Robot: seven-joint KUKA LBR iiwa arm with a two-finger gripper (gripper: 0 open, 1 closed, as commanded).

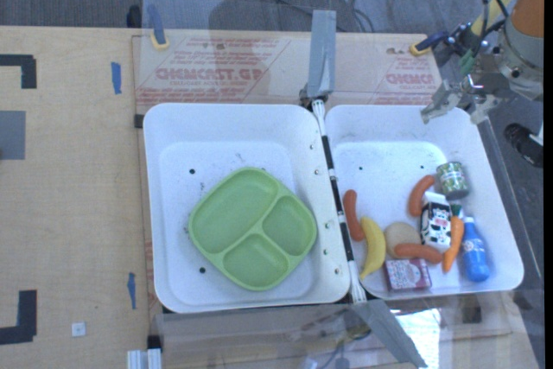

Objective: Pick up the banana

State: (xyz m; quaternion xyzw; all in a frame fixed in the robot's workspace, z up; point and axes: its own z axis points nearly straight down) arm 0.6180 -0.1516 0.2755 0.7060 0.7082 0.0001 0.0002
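Banana [373,245] lies in the right bin [380,138], near its front left corner, close to the wall between the two bins. It is yellow and curved and runs from back to front.

The grey arm [518,22] comes in from the right at the top corner. Its orange band sits high up by the edge. The hand [449,102] hangs over the back right corner of the right bin, above the rim. I cannot tell if the hand is released or clenched. Nothing shows between its tips.

Many small things crowd the front of that bin. A red sausage [351,213] lies just to the left of the banana. A round tan bun [401,236] touches the banana on its right side. A pink box [407,274] sits in front of the bun. Farther right are a milk carton [436,225], a carrot [454,243], a blue bottle [474,251] and a small can [451,178].

The left bin [173,134] holds a green plate [251,228] with three parts.

The banana is well apart from the hand. It lies toward the front and left, across the bare white floor of the bin.
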